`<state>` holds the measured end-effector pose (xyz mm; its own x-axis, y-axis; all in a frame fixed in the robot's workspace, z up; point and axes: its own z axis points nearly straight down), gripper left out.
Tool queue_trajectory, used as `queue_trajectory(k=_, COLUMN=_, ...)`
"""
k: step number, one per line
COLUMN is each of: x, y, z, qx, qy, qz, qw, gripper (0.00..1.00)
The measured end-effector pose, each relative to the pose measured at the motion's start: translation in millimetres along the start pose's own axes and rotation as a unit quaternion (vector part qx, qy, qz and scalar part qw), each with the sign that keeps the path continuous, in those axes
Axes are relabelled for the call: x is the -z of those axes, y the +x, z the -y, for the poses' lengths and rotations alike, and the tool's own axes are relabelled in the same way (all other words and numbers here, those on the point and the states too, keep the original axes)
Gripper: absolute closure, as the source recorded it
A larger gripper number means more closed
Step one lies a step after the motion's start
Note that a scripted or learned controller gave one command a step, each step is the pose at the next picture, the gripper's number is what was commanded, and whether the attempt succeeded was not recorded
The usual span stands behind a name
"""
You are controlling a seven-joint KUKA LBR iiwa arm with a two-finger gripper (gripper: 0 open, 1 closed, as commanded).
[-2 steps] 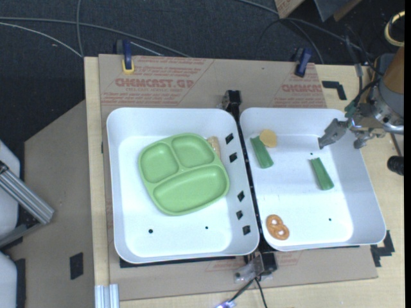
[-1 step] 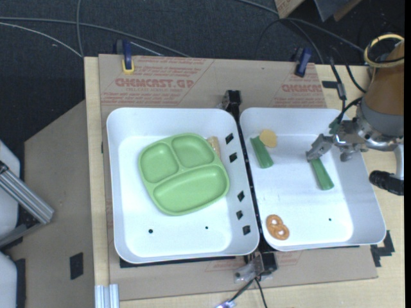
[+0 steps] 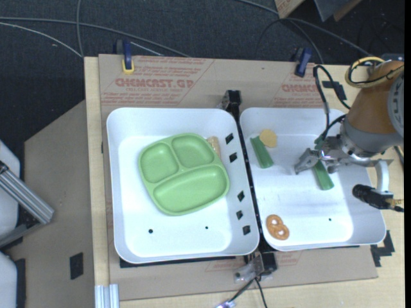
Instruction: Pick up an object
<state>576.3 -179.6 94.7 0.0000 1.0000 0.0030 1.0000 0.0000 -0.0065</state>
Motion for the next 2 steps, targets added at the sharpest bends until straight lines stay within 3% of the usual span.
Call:
queue_trajectory(k=1, x=-10, y=1, z=0, qx=0.0, qy=-0.002, qz=0.001, qw=1.0, gripper=0.0)
queue_trajectory(k=2, x=2, y=1, z=-1, qx=0.0, qy=-0.003, qz=0.001, qw=1.0, gripper=1.0)
